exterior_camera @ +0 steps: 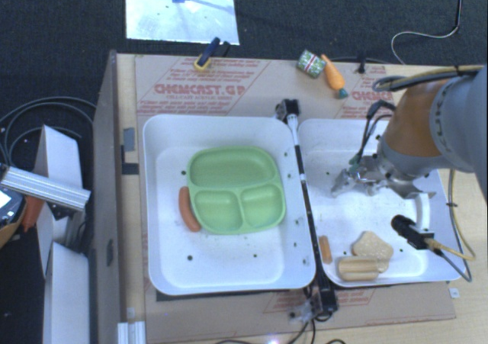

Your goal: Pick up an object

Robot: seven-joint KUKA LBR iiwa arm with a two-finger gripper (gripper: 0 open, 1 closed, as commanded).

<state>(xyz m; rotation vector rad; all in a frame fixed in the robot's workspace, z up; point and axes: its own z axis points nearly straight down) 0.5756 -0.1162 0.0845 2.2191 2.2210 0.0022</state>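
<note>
My gripper [352,181] hangs low over the middle of the right bin [328,136], with bare white floor beneath it and nothing seen in its grasp. Toward the front of that bin lie a tan slice of toy bread [372,245], a tan roll [360,268] just in front of it, and a small orange piece [325,248] by the divider. These lie well in front of the gripper. The left bin [164,182] holds a green divided plate [235,190] with an orange-red sausage [187,209] along its left side.
A black divider bar [301,175] runs between the two bins. Behind the bins on the cardboard lie a green can [311,62], a toy carrot [334,75] and a yellow-and-black clip [206,56]. The arm [431,125] reaches in over the right bin's far right side.
</note>
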